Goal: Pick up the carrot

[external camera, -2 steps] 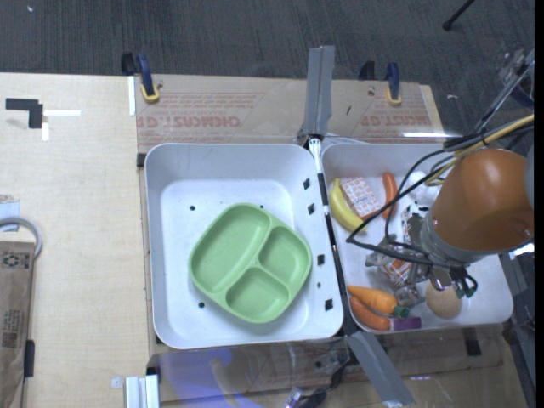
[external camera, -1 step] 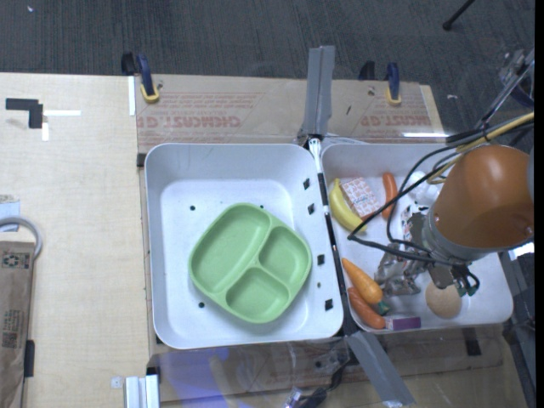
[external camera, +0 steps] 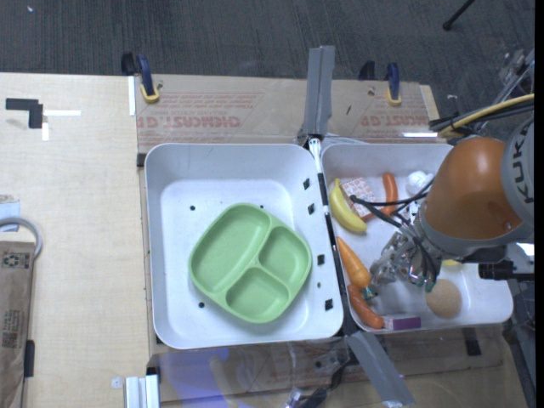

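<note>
Lowered into the right bin (external camera: 501, 308), the tool (external camera: 399, 266) is seen just right of the carrot (external camera: 353, 263); whether it is wide or narrow cannot be told. The carrot is laid along the bin's left wall, below a banana (external camera: 346, 208), with a second orange vegetable (external camera: 364, 308) at the lower corner. A sausage-like piece (external camera: 390, 187) and a round tan item (external camera: 443, 299) are also contained there. In the left bin (external camera: 170, 228), a green divided plate (external camera: 249, 263) is placed. Both bins are carried by the surface (external camera: 68, 228).
</note>
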{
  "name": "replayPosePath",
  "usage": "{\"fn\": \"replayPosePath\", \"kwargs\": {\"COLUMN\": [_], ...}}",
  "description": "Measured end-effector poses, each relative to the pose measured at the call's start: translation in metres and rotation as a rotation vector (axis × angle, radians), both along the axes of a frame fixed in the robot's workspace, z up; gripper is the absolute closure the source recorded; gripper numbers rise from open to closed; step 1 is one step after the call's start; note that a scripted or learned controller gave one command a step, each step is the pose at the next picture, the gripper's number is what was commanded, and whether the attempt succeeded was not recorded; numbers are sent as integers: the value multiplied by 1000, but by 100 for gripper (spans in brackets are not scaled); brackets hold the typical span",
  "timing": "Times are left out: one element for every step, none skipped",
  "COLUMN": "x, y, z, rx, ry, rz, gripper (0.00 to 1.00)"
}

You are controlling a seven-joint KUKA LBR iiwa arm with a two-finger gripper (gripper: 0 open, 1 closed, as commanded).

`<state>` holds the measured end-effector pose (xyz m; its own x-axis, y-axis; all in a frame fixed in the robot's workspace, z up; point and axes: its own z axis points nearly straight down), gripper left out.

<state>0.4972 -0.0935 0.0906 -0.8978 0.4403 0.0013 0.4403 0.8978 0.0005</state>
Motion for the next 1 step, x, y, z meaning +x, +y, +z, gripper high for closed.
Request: {"fn": "replayPosePath", "kwargs": {"x": [2], "y": [19], "z": [100], "rx": [-1], "ry": [-2], "rz": [-100], "gripper": [100]}}
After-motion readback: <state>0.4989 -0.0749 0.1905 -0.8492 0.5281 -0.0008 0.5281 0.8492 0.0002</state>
